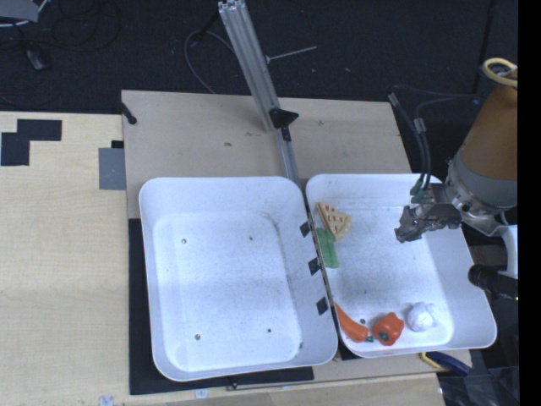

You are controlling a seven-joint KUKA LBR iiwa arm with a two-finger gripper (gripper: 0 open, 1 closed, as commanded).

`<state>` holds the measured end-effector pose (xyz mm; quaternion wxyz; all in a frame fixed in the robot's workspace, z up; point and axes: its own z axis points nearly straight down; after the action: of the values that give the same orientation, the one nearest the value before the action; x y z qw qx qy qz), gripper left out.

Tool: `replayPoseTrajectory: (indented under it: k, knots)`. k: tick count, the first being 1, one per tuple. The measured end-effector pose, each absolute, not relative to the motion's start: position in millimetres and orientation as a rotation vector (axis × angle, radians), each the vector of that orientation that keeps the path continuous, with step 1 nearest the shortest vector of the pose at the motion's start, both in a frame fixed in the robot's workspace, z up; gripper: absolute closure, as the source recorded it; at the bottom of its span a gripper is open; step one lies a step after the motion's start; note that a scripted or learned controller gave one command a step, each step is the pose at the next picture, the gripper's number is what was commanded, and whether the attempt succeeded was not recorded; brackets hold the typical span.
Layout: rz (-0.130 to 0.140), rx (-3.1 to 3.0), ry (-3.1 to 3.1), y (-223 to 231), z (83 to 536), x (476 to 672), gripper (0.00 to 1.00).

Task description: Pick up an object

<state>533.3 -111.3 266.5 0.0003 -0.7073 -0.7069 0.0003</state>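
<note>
My gripper (412, 229) hangs over the right part of the right bin (461, 265), above bare white floor. Nothing shows between its dark fingers. A tan waffle-patterned wedge (334, 219) lies at the bin's left side, with a green block (326, 249) just below it against the left wall. Along the front of the bin lie an orange carrot-like piece (352, 326), a red pepper-like object (388, 328) and a white crumpled ball (419, 316). All these things lie well apart from the gripper.
The left bin (169, 227) sits next to the right one, with black clips (312, 266) on the shared wall. A slanted metal bar (254, 66) rises behind the bins. Cables hang by the arm at the right.
</note>
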Motion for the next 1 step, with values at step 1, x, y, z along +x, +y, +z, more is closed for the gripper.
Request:
replayPoseTrajectory:
  k: [1]
  knots:
    - [-0.002, -2.221, -2.225, -59.8, 324.0, 537.1, 1.00]
